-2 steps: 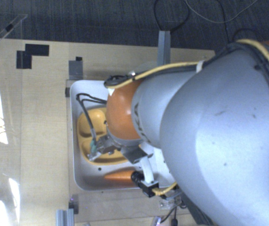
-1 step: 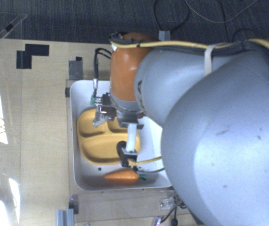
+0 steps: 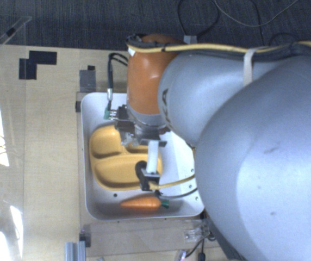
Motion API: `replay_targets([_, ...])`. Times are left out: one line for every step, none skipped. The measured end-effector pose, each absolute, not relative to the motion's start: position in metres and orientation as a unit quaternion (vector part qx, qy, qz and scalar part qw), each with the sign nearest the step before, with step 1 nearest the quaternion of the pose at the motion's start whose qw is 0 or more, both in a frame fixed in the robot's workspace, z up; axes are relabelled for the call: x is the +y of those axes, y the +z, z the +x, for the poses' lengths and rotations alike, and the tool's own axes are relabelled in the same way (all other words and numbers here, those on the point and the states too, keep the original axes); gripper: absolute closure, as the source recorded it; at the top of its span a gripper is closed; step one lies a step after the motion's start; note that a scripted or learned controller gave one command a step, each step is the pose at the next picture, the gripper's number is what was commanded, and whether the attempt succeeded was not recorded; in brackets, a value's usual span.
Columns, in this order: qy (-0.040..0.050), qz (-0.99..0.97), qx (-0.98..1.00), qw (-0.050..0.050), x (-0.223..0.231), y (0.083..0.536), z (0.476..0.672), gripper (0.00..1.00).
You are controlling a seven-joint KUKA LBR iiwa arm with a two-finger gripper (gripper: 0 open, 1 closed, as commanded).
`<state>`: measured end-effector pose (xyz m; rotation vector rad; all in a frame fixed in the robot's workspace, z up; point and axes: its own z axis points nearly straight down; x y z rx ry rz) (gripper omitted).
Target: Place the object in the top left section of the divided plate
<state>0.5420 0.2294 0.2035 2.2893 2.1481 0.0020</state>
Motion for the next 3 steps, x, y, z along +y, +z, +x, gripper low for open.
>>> replay_targets([0.0003, 0.686, 0.727, 0.0, 0.235, 0.222, 0.495, 1.0])
replay_targets([0.0003, 0.684, 0.729, 0.0, 0.236, 0.231, 0.496, 1.0])
replay_targets([0.0024, 0.634, 0.774, 0.001, 0.223, 0.435, 0.487, 1.0])
